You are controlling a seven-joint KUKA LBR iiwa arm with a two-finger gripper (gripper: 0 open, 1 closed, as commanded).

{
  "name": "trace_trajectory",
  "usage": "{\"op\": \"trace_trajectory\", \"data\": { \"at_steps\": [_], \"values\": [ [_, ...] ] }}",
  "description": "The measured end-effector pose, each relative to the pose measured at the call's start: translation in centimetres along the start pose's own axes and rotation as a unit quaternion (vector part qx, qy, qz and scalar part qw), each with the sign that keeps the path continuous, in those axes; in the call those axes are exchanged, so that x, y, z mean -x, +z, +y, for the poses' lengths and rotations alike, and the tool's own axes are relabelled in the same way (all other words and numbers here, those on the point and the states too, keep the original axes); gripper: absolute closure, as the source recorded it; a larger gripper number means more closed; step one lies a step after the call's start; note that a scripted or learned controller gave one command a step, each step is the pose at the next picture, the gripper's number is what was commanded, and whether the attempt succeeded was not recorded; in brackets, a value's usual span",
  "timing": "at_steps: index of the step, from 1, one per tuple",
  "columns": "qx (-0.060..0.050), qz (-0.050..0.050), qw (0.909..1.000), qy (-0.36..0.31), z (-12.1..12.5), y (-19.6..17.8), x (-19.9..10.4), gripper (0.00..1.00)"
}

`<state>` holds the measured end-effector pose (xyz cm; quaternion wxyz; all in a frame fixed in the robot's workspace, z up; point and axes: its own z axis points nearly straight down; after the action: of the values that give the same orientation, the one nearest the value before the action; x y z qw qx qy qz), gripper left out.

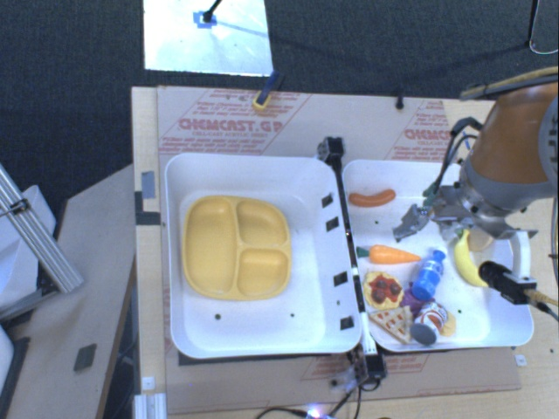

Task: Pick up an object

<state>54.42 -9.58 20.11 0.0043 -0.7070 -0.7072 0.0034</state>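
Camera view, left bin (188,326): holds a yellow compartment tray (236,247), lying flat near the middle, its three hollows bare.
Camera view, right bin (507,330): carries the small objects; a divider (345,251) with black clips runs between the two bins.
Sausage (372,199): lies near the far left part of the right bin, apart from the rest.
Carrot (393,255): lies just left of the blue bottle (427,276), pointing toward the divider.
Near cluster: a round pizza toy (383,290), a waffle-like wedge (392,323), a purple piece (412,304) and a grey-and-red piece (426,328) sit crowded together, touching or nearly so, by the near edge.
Banana (468,260): lies just right of the bottle, partly hidden under the arm.
Tool (410,223): hangs over the middle of the right bin, between the sausage and the carrot; whether it is wide or narrow I cannot tell, and nothing shows held in it.
Arm (515,155): grey and orange, covers the far right part of the bin.
Open room: bare white floor around the sausage and along the left bin's rim.
Worktop (227,120): a printed board under both bins, its edge showing all round.
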Motion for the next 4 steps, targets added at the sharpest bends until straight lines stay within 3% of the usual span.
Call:
{"op": "trace_trajectory", "data": {
  "at_steps": [1, 3, 4],
  "values": [
    [0.006, -0.001, 1.0000, -0.001, 0.3, -0.6, 0.0, 0.00],
    [0.004, 0.000, 1.0000, 0.000, -0.1, 9.4, -1.2, 0.00],
    [0.017, -0.006, 0.9998, 0.000, 0.5, 11.0, -0.9, 0.00]
  ]
}}
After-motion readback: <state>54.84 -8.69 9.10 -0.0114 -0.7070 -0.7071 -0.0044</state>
